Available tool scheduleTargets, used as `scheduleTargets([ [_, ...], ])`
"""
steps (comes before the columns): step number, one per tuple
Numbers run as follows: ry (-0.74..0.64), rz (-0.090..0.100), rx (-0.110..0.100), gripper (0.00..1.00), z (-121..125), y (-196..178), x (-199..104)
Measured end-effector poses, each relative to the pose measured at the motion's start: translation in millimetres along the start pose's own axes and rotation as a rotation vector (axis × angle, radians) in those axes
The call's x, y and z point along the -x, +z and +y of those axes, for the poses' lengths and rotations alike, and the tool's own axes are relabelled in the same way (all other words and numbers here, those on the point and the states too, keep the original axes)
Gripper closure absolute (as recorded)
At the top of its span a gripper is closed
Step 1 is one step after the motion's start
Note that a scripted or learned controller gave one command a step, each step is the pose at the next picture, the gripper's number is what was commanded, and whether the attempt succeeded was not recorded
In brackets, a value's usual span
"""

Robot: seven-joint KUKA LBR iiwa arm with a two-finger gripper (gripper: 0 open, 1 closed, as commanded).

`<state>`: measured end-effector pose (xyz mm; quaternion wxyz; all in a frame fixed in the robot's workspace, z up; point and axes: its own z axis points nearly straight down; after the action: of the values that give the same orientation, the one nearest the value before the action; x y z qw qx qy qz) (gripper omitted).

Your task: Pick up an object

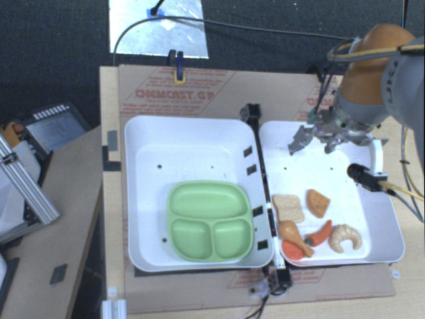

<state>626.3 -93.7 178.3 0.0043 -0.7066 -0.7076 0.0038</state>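
Camera view had my gripper (313, 140) spread and empty at 12 o'clock in the right bin (392, 234); the croissant (346, 236) at 5 o'clock looked light, stiff, slick plastic, best pinched mid-body.

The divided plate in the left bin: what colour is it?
Light green, seen in the camera view.

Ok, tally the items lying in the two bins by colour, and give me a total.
Green: 1, the divided plate
Tan: 2, the bread slice and the croissant
Orange: 2, the wedge and the drumstick
Red: 2, the chilli and the round piece
Total: 7
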Motion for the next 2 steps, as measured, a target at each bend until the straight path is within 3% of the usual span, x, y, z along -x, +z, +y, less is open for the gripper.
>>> scheduleTargets([
  [1, -0.002, -0.001, 0.012, 0.00, 2.9, -7.5, -0.1],
  [2, -0.004, -0.001, 0.010, 0.00, 3.6, 36.4, -6.9],
])
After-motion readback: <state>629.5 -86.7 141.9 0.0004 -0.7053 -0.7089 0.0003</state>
